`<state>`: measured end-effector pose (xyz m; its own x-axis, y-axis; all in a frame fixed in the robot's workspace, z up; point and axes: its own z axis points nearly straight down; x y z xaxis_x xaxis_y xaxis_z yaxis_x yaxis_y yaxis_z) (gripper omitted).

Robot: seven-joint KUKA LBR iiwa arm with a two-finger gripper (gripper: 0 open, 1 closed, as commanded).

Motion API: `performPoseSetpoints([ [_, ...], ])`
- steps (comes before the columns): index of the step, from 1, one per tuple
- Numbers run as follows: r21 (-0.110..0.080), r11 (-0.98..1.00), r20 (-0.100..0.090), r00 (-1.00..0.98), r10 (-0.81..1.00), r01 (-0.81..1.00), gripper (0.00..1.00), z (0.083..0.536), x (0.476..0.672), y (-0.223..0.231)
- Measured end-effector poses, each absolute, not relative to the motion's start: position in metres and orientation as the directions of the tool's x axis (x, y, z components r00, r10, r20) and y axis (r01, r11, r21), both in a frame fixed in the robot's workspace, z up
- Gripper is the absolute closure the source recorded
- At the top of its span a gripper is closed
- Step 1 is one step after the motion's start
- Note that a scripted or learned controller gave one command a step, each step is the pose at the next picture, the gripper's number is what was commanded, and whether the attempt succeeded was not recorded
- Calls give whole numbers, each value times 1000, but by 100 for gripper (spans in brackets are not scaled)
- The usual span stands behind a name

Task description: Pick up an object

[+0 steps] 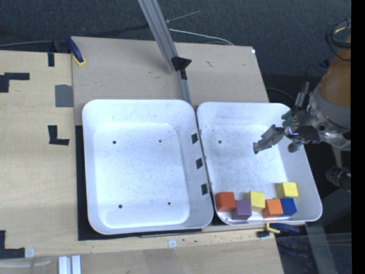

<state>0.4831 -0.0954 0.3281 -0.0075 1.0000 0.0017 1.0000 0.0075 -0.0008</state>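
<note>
Six little blocks sat bunched along the near wall of the right bin (228, 114): an orange block (225, 200), purple block (243, 208), two yellow blocks (257, 199) (288, 189), another orange one (274, 207) and a blue block (288, 206). I had the gripper (266, 141) hanging over that bin's middle, well apart from them. Couldn't tell how the jaws stood, nothing visibly in them.

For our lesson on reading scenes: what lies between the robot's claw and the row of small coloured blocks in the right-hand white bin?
In the camera view, just bare speckled floor of the right-hand shallow white bin separates the claw from the coloured blocks along its near edge.
</note>
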Motion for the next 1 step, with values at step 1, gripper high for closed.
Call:
performPoseSetpoints([
  [1,5,9,1,-9,1000,1000,0,386,483,-33],
])
